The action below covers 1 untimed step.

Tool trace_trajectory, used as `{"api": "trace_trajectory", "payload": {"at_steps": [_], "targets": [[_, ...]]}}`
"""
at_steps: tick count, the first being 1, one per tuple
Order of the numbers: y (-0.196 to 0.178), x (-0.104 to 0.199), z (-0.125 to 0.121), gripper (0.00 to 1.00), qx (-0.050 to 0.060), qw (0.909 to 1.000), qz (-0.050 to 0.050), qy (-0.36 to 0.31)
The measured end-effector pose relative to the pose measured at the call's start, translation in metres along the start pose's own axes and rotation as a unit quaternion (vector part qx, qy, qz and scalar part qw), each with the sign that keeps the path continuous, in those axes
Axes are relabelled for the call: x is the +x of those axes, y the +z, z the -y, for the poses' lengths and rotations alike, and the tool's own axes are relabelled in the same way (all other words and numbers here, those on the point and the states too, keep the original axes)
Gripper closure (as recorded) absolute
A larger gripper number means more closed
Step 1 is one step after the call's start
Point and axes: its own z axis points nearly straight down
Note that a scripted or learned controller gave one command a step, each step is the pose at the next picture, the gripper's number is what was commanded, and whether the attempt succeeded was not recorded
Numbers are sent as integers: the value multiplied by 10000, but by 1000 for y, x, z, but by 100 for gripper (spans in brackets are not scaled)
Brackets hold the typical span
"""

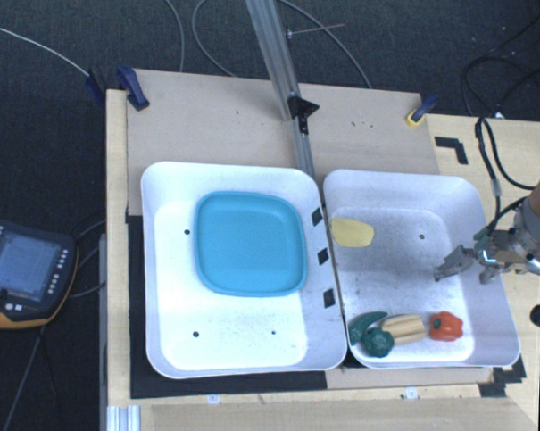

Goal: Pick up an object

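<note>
Picking well means bringing your end effector (467, 266), its fingers spread wide and empty, straight above the red tomato (445, 326), which sits near the right bin's (405, 191) front wall beside a tan roll (405, 328); descend centred, then close

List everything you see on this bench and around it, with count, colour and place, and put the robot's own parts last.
bins: two, white, side by side on the bench.
plate: one, light blue, square, in the left bin.
yellow piece: one, pale yellow, right bin, upper left.
green item: one, dark green, right bin, near edge.
tan item: one, tan, between the green and red ones.
red item: one, red-orange, right of the tan one.
clamps: two, one blue, one yellow and blue, at the board's far corners.
pendant: one, grey and orange, off the bench at left.
claw: one, grey, open, over the right bin's right side.
</note>
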Motion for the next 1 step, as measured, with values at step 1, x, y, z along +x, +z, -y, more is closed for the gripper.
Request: {"api": "trace_trajectory", "payload": {"at_steps": [1], "targets": [[45, 5, 7, 0, -6, 10000, 0, -3]]}}
